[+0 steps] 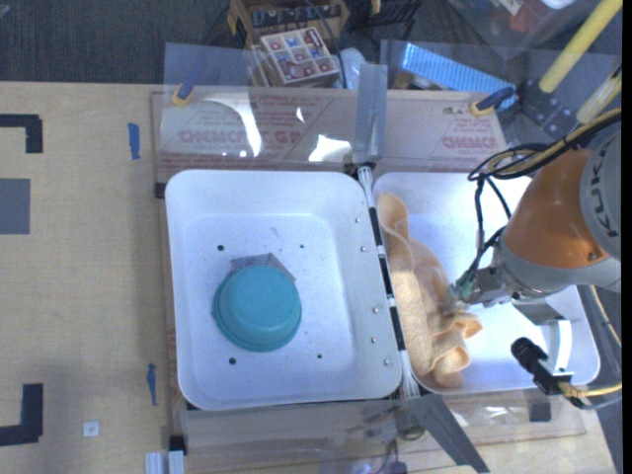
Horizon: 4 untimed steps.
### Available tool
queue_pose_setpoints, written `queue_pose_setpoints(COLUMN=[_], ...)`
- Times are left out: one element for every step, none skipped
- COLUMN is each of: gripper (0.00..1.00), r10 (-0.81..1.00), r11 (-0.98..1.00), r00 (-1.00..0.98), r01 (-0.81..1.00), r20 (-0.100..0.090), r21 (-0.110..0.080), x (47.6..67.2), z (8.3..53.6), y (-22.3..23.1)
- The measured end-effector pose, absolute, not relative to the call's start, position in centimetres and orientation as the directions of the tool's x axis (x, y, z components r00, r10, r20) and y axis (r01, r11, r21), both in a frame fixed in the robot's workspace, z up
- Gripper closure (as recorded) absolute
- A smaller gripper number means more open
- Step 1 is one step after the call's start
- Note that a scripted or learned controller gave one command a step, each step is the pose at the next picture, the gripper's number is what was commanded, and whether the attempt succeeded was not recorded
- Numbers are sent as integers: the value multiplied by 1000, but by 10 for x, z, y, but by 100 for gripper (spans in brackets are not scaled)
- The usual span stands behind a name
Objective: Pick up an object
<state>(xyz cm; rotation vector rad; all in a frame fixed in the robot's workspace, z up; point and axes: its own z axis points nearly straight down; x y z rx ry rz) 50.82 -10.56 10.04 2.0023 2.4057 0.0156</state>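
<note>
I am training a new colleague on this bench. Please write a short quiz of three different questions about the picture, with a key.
1. True or false: the teal bowl lies in the left bin.
2. Which thing lies in the right bin? A) tan cloth B) red cup C) metal spoon
3. Fill in: the claw is low over the ____.

Key: 1 true; 2 A, the tan cloth; 3 cloth.

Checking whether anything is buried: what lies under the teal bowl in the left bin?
A grey, flat piece pokes out from behind the teal bowl, resting on the left bin floor. The bowl covers most of it, so its full shape and anything else beneath stay hidden.
</note>
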Motion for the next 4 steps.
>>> queue_pose_setpoints(gripper=[0, 0, 0, 0], r10=[983, 990, 999, 978], r11=[181, -142, -37, 207], r00=[-181, 142, 37, -207], r01=[983, 990, 999, 978], r20=[-3, -1, -3, -4], r21=[15, 12, 14, 12], x=[508, 568, 562, 592], z=[100, 91, 91, 91], y=[-106, -99, -93, -111])
